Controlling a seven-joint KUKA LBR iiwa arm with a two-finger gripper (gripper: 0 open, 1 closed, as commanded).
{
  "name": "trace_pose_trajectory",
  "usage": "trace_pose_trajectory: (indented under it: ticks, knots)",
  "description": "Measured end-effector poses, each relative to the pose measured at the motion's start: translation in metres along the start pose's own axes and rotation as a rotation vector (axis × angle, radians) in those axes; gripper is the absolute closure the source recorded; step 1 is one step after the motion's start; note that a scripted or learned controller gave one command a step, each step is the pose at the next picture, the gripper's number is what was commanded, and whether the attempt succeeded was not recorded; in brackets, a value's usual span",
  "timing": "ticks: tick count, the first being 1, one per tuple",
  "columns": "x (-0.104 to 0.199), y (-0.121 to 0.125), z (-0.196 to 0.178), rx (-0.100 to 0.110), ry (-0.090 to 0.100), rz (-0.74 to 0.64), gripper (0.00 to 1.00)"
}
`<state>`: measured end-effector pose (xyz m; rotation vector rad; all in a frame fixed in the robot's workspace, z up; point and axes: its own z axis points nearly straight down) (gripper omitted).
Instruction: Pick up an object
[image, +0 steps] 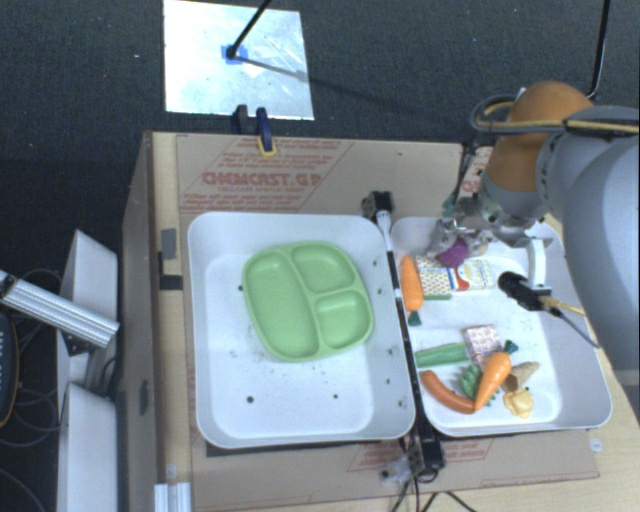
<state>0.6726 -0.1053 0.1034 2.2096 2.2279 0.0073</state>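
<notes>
Adjoining white bins (300, 425) (cardboard-covered bench (260, 170))

The left bin (215, 330) holds 1 green divided plate (307, 300) with 3 compartments. The gripper (452, 240) is low over the far end of the right bin (590, 385), with a purple object (455, 251) at its tip. Below it lie a printed card (452, 277), an upright carrot (410, 283), a green bean (441, 353), a 2nd carrot (490, 377) and a small pink block (479, 339).
</notes>
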Motion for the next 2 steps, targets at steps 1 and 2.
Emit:
trace_pose_trajectory:
  ticks: [1,2]
  knots:
    - [0.060,-0.055,-0.083,0.000,0.001,0.002,1.00]
    - [0.058,-0.125,-0.094,0.004,-0.001,0.007,1.00]
